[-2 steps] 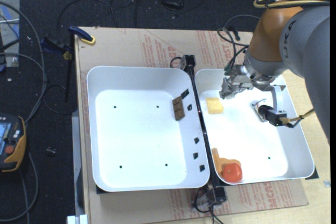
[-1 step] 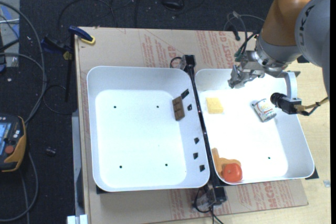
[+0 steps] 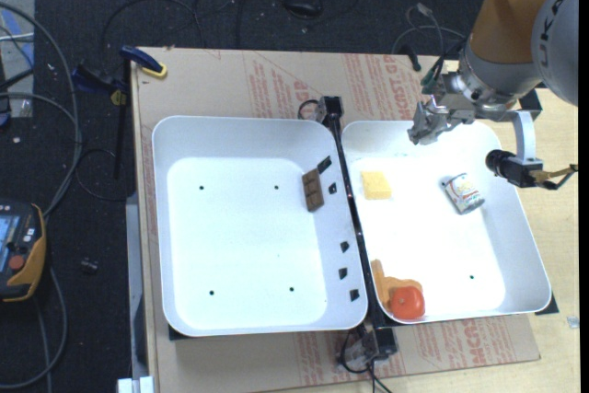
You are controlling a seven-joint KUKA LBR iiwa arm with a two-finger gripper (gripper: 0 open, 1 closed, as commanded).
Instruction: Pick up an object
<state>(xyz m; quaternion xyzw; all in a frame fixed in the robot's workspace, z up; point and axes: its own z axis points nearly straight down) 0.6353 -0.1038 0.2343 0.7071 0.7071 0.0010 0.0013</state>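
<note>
The claw (image 3: 425, 132) is hovering over the right bin's (image 3: 529, 225) far edge; I cannot tell its grip state. The yellow block (image 3: 375, 185) is lying nearby, so descending squarely over it should be helping.

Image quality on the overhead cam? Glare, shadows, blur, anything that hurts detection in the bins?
Camera view: lighting even, both white bins bright, the left bin near washed out with faint rim shading. Small items stay readable: brown block, yellow piece, can, red-orange object. Shadows soft and short. Gripper slightly soft. Floor beyond the bench dark, low detail.
</note>
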